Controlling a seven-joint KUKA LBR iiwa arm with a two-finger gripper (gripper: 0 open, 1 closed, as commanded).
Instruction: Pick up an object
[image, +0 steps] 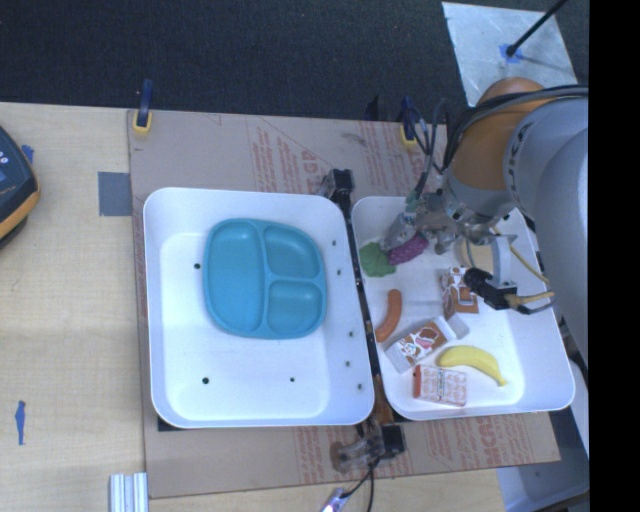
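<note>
The wooden bench (70, 330) bears a brown cardboard sheet (260, 145), with two white bins (180, 390) (540, 385) side by side on it.

You cannot read any text fully in this view. The brown cardboard sheet (300, 150) under the bins carries faint red printing along its edges, but the letters are too small and blurred for you to make out. In the right bin, at the lower right of the frame, two small packets (440, 385) show red and white printed labels, and these words are also not readable.
</note>
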